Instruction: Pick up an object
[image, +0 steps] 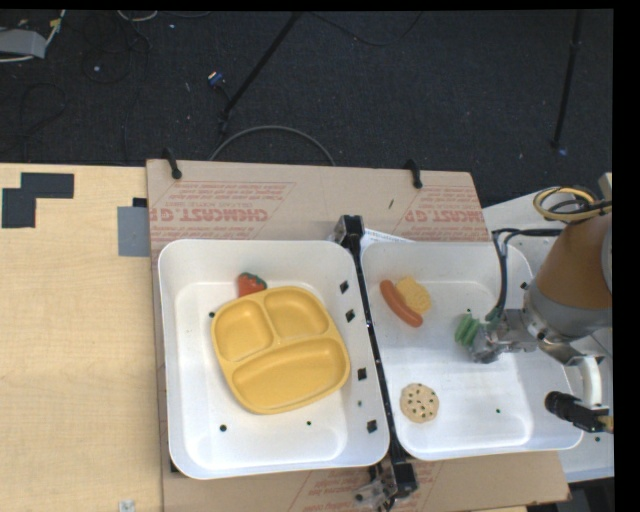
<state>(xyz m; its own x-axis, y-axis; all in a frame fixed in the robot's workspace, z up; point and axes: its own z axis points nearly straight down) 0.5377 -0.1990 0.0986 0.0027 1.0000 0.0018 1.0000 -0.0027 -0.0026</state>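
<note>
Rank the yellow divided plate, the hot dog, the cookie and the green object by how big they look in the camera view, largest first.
1. yellow divided plate, by far the largest.
2. hot dog.
3. cookie.
4. green object, beside the tool, which may hide part of it, so its place is unsure.

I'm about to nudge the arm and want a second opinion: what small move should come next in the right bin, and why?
Probably a short descent onto the green object, then closing. The gripper sits low at the right bin's right side with the green object right against its tip. The hot dog and cookie lie farther away.
</note>
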